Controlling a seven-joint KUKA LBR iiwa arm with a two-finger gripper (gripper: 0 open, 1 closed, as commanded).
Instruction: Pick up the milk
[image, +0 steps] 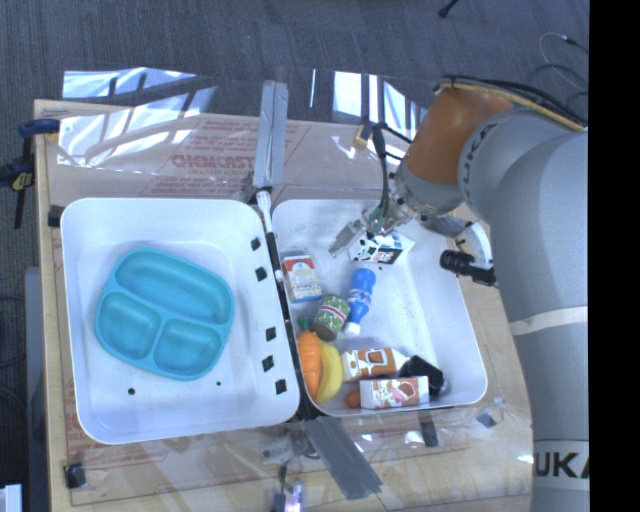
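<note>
The hand (372, 232) hovers at twelve o'clock in the right bin (455, 310), touching the cow-patterned milk carton (383, 248) (its grip state cannot be told).

The bench (140, 150) is a pale board with red lettering under a glossy clear sheet. Directly on it sit two shallow white bins side by side: the right bin (462, 320) lies right under the jaws, the left bin (80, 330) well off to their left.
</note>
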